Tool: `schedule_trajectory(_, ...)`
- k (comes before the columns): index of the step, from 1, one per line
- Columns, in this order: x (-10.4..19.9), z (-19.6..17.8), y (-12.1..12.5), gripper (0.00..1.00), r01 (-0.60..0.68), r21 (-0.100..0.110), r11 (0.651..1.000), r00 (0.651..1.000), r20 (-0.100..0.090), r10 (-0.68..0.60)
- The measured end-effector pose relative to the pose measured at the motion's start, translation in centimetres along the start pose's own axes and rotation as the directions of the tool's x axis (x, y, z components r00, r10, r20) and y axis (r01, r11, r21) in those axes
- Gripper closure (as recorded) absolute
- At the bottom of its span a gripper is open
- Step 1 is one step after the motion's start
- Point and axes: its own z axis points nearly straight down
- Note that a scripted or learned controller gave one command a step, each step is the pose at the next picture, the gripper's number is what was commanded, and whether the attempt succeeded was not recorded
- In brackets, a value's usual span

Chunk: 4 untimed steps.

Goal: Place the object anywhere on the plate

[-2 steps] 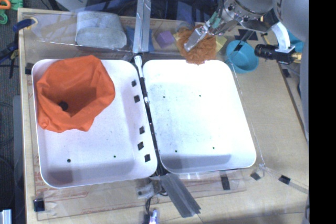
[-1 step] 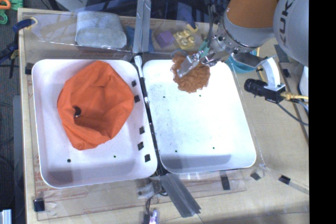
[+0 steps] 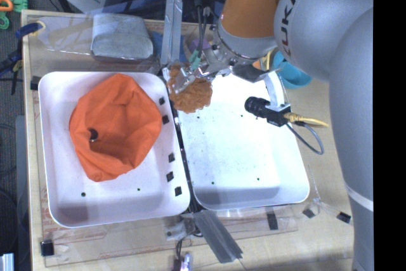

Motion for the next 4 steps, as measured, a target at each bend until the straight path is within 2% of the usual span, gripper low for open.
schedule_trajectory(1, 7.7, 7.1, -4.1, 1.00, -0.021, 0.000, 1.000, 1.000, 0.000, 0.021)
schedule_trajectory(2, 4.5, 9.3, 3.2, 1.00, -0.008, -0.001, 1.000, 1.000, 0.000, 0.008)
schedule_trajectory(3, 0.2, 9.1, 6.0, 1.00, -0.086, -0.003, 0.996, 0.996, 0.000, 0.086)
schedule_trajectory(4, -6.0, 9.1, 3.5, 1.00, -0.119, -0.001, 0.993, 0.993, -0.001, 0.119)
